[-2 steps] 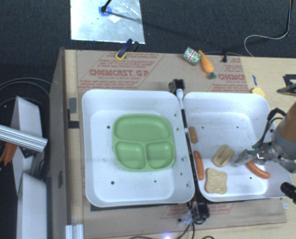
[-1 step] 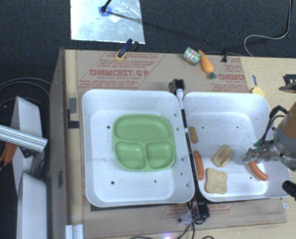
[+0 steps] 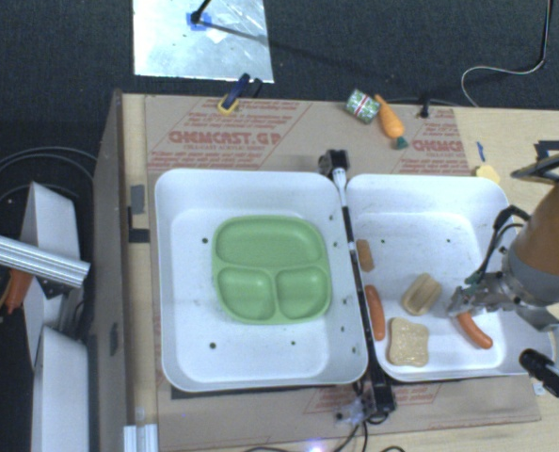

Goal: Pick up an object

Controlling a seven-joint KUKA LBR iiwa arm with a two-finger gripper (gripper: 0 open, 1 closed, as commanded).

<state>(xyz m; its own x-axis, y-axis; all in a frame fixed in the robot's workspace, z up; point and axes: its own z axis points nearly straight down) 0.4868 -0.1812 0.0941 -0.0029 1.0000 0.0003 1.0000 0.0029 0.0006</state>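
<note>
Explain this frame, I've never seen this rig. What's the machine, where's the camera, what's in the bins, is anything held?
One camera looks down at a slant on a bench with two shallow white bins. The grey and orange shape at the right edge is a robot arm reaching in; its end effector sits low in the right bin, beside an orange toy sausage. Whether it grips anything cannot be told.

The right bin also holds a toy bread slice, a pale bread roll, and two more sausages along the divider.

The left bin holds a green divided plate.

Outside the bins, on the board behind, lie a toy carrot and a small can.
</note>
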